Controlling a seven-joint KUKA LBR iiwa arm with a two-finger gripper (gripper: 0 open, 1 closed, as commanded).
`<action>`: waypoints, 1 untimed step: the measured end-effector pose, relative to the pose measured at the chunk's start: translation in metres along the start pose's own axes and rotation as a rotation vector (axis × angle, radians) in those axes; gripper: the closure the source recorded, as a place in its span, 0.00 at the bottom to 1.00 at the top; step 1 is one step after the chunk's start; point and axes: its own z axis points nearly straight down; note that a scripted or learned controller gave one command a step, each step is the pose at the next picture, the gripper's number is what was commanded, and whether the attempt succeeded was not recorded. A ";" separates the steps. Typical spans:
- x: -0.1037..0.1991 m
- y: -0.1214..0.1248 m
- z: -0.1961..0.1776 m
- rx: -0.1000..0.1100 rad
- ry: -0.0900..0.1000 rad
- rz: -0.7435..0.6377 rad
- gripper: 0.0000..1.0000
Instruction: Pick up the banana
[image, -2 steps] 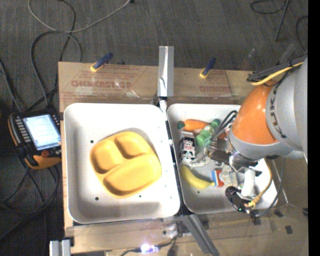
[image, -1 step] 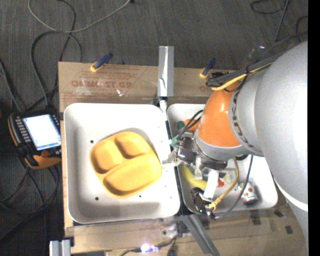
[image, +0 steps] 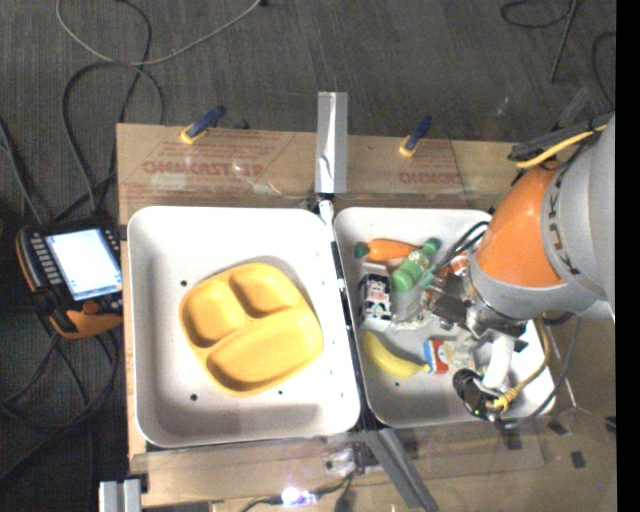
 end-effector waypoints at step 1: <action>0.014 -0.006 0.000 0.000 0.001 -0.226 0.00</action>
